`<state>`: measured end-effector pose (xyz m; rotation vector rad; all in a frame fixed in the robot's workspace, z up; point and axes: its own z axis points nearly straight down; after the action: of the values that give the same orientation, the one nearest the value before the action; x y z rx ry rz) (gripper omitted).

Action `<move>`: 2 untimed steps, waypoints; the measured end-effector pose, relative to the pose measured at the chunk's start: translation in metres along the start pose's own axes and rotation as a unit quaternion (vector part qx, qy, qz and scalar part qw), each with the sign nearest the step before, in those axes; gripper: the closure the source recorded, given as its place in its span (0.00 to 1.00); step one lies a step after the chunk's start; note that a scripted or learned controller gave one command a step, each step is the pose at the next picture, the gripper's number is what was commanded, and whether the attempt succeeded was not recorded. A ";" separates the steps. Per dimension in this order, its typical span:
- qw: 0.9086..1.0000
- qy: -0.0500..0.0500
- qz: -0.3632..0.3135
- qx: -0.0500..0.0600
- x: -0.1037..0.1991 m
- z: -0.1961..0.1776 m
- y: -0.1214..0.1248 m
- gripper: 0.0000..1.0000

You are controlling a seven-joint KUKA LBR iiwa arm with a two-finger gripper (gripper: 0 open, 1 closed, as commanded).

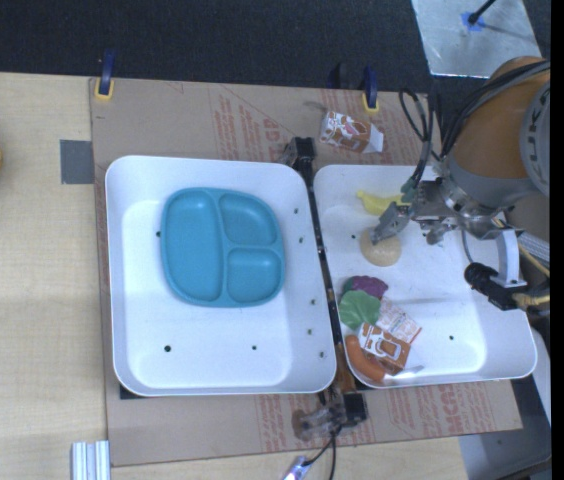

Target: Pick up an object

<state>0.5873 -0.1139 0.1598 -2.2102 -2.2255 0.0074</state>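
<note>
Honestly, gripper (390, 226): hung just above the tan round piece (382, 249); jaws: I could not tell.
Risk: yellow item (374, 203) lay close, might be bumped.

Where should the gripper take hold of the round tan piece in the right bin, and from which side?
Probably across the tan round piece at its widest, coming straight down from above: it lies flat on the right bin floor with open floor around most of it. The gripper hangs just above its upper edge.
</note>
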 end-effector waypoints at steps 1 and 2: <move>1.000 -0.001 0.001 -0.001 0.012 0.069 -0.001 0.00; 1.000 -0.001 0.001 -0.004 -0.037 -0.047 0.065 0.00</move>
<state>0.6529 -0.1506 0.2066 -2.2177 -2.2276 0.0003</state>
